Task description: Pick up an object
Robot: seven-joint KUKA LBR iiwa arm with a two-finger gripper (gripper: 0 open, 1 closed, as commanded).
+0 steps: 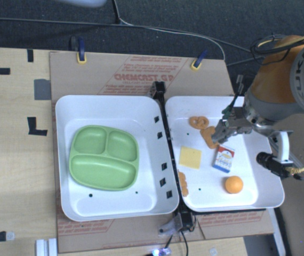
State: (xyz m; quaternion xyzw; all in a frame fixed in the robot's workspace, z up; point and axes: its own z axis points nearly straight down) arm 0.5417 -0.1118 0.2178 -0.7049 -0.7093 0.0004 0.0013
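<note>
The arm reaches in over the right bin, its gripper low beside a brown cookie; whether it is apart or together, I cannot tell. A pretzel sits just above. Cheese, a small carton and an orange lie nearby. The left bin holds a green plate.
</note>
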